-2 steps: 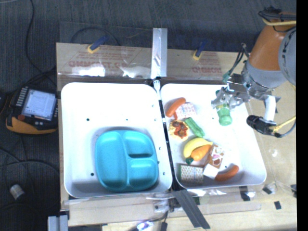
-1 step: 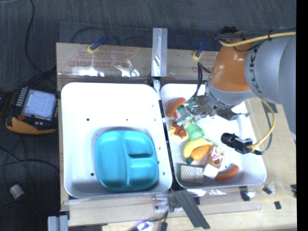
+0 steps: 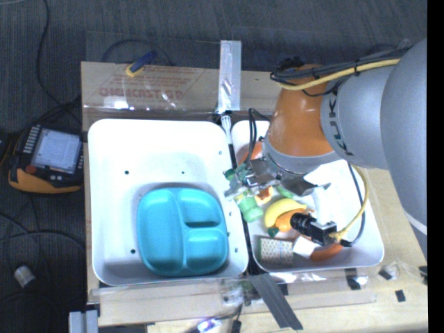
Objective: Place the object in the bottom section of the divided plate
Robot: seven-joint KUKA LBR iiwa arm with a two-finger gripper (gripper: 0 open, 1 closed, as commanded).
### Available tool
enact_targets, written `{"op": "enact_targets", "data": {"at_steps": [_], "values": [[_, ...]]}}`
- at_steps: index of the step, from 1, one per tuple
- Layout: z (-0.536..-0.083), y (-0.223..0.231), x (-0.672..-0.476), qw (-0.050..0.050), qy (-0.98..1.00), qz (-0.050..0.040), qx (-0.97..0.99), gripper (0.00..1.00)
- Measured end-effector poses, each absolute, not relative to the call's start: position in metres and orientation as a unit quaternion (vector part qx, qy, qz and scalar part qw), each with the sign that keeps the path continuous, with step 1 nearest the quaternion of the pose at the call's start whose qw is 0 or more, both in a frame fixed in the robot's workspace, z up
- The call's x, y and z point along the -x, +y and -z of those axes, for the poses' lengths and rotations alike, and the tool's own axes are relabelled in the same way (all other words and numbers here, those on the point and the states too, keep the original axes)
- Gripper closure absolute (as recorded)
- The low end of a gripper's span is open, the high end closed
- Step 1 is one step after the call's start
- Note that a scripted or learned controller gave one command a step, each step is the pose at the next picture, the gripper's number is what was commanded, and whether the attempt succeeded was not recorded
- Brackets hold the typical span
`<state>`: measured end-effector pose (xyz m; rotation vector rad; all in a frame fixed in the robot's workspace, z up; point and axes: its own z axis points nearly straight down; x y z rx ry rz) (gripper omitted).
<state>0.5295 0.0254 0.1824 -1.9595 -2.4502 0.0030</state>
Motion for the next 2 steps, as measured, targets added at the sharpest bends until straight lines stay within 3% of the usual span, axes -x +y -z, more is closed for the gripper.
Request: {"op": "enact_targets", "data": {"at_steps": [1, 2], "values": [[-0.182, 0.092, -0.512, 0.002, -0.776, -0.0012, 0.63, 1.0], [-0.15, 0.171, -0.545, 0.001, -0.823, -0.0023, 0.568, 1.0]]}}
